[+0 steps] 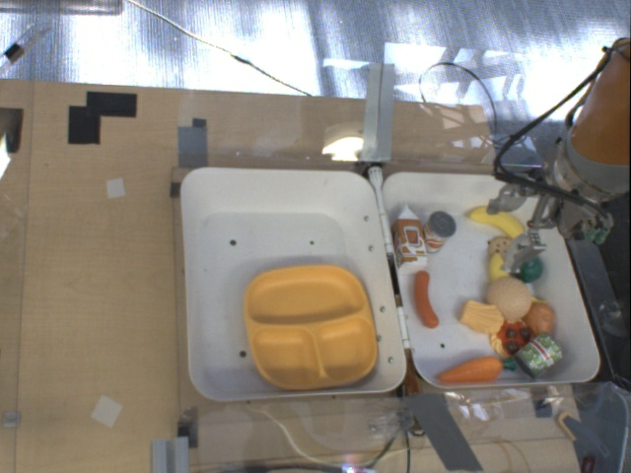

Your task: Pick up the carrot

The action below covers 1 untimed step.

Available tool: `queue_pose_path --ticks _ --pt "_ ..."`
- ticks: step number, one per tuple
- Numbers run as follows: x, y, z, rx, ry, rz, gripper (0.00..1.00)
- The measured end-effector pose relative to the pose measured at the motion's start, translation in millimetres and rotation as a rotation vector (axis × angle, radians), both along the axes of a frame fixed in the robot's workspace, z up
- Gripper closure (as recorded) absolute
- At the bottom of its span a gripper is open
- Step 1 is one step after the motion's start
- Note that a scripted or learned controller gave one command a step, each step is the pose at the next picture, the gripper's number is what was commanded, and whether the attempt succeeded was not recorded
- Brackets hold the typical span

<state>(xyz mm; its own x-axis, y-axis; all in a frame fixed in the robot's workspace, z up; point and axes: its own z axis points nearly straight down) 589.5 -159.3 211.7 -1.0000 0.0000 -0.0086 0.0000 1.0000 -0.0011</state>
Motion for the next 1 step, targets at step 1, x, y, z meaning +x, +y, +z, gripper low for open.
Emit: queue_pose_path --ticks 1 --pt "-20.4 4.9 -121.3 -0.002 -0.01 -0.061 0.0"
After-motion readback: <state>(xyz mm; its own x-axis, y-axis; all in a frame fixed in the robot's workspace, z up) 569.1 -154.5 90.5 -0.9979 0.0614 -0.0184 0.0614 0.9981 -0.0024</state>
